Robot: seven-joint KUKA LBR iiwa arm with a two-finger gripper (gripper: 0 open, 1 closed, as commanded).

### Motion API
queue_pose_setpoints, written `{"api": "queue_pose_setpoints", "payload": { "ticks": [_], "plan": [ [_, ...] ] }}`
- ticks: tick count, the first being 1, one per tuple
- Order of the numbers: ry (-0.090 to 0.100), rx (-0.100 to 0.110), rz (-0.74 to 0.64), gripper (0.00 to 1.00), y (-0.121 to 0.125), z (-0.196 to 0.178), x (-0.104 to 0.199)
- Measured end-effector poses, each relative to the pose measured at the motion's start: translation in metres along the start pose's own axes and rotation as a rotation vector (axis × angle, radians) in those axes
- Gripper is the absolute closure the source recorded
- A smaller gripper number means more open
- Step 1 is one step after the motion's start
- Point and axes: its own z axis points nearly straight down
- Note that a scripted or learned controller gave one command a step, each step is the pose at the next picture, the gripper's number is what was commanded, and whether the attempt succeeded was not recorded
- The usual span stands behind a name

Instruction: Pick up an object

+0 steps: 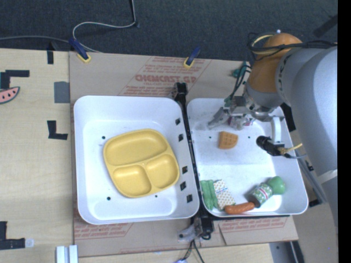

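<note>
While a carrot (239,207), a bottle (266,191) and a green packet (209,194) line the right bin's (248,155) near edge, a waffle piece (227,140) lies mid-bin, apart from the gripper (230,115) just beyond; its grip state cannot be told.

Bulky grey arm (315,97), orange wrist band (267,70), dark cables, metallic end effector (233,115)

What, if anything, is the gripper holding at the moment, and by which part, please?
Nothing is held: the gripper hangs above the right bin, apart from the orange waffle-like piece just below it.
</note>
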Motion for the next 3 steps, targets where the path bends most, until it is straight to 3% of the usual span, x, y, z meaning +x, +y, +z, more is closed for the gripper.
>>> {"api": "queue_pose_setpoints", "payload": {
  "ticks": [1, 2, 3],
  "plan": [
    [0.002, 0.001, 0.002, 0.00, 0.015, -0.094, -0.023],
    [0.003, 0.011, 0.004, 0.00, 0.013, -0.006, -0.034],
    [0.004, 0.017, 0.005, 0.00, 0.012, 0.012, 0.023]
  ]
}}
